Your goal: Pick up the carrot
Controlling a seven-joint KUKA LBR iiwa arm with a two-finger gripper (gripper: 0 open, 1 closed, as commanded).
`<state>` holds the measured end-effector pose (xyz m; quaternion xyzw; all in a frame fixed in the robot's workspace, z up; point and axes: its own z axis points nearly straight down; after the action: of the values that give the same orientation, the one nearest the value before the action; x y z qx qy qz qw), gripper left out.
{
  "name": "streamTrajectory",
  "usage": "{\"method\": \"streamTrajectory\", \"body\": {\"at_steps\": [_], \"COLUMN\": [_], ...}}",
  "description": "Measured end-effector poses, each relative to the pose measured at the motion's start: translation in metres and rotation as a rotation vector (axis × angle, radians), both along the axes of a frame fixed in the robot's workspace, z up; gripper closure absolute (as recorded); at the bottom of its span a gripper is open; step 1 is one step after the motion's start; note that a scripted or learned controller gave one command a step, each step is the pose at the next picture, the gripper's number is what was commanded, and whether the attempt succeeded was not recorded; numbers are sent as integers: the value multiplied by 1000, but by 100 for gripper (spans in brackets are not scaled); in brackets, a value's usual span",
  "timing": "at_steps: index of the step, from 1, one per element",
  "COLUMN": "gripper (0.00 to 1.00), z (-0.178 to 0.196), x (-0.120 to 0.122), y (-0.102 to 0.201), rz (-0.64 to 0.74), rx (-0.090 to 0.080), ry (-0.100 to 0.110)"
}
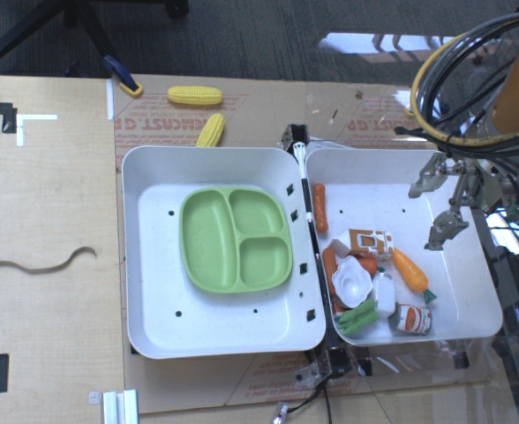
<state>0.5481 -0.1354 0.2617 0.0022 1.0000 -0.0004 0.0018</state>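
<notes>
Nearest along the right bin's point(471, 329) front edge lie a small can point(411, 319) with a red and white label and, to its left, green pea pods point(358, 317). Just behind them sit a white cup point(351, 283) and a small white bottle point(383, 294), crowded against some orange-red pieces by the bin's left wall. The carrot point(409, 270) lies just right of this cluster, orange, tilted with its green end pointing near and right, close to the can; nothing touches it from above. Behind it is a small orange and white carton point(371, 240), and farther along the left wall a slim red sausage-like piece point(319, 208) lies lengthwise. In the left bin point(145, 237) a green divided plate point(237, 238) rests in the middle. The gripper point(444, 204) hangs over the right side of the right bin, farther back than the carrot and well apart from it; its two grey fingers stand spread with nothing between them. The grey arm with its orange band and looped cables point(462, 69) fills the far right. On the table point(48, 193) to the left lies a thin wavy cord point(39, 264), and beyond the left bin two yellow corn cobs point(195, 96) rest on cardboard.
</notes>
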Motion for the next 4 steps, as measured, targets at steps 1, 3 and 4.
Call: {"method": "streamTrajectory", "body": {"at_steps": [1, 3, 4], "gripper": [0, 0, 100], "z": [-142, -168, -158], "x": [-24, -39, -36], "y": [-16, -73, -73], "rz": [126, 109, 111], "rx": [-5, 0, -3], "ry": [-12, -4, -10]}}
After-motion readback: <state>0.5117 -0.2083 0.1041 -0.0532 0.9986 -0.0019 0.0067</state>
